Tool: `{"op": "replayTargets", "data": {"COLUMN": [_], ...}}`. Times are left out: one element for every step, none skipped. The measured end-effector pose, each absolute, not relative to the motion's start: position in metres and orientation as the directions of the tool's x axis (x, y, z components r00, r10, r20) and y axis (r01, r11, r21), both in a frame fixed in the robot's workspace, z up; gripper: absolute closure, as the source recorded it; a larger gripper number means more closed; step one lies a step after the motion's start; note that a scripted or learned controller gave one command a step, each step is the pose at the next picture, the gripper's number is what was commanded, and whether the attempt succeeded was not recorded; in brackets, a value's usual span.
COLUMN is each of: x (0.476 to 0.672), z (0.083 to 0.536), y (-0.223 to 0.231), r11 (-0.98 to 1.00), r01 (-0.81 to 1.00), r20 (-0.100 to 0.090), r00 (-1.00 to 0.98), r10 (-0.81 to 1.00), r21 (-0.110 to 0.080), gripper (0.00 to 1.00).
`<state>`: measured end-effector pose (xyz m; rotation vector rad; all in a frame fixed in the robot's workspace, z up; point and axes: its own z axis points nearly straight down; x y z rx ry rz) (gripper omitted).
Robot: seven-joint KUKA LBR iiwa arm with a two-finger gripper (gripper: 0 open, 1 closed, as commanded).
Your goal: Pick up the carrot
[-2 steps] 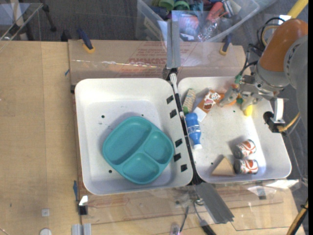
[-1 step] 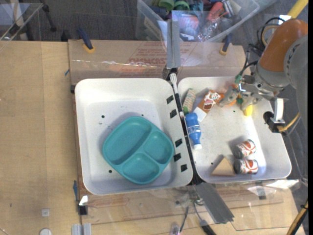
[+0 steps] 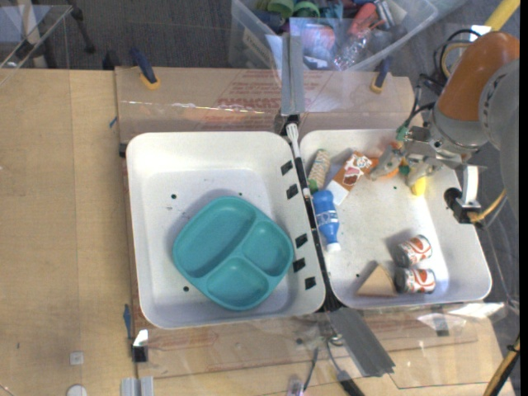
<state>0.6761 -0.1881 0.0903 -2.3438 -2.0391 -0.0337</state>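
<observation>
Your gripper sits low at the twelve o'clock edge of the right bin, its grey wrist and orange band reaching in from three o'clock. Right at its tip, on the nine o'clock side, lies the carrot, a small orange piece with a spot of green by the claw. Whether the claw is spread or closed cannot be told from this slant, and nothing shows the carrot clearly between its parts, so do not count it as held.

By my reading, you are at the grasp itself: the approach looks finished and the lift is not yet begun. The next move calls for a firm close squarely on the carrot, then a straight rise. A yellow piece lies just at the claw's six o'clock and a small red-and-white carton touches or nearly touches the carrot at nine o'clock, so either could be nudged or caught.

Elsewhere in the right bin, a blue bottle lies along the divider at nine o'clock, two red-and-white cans rest toward five o'clock, and a tan wedge sits at six. The left bin carries a teal divided plate.

The carton, the bottle and the cans all bear printed labels, but the print is too small to read. No brand can be made out.
</observation>
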Motion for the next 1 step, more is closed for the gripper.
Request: {"op": "replayTargets", "data": {"x": [0.6761], "z": [0.0903], "y": [-0.1881], "r11": [-0.138], "r01": [0.99], "r20": [0.039], "r00": [0.138], "r10": [0.99], "r21": [-0.012], "gripper": [0.0]}}
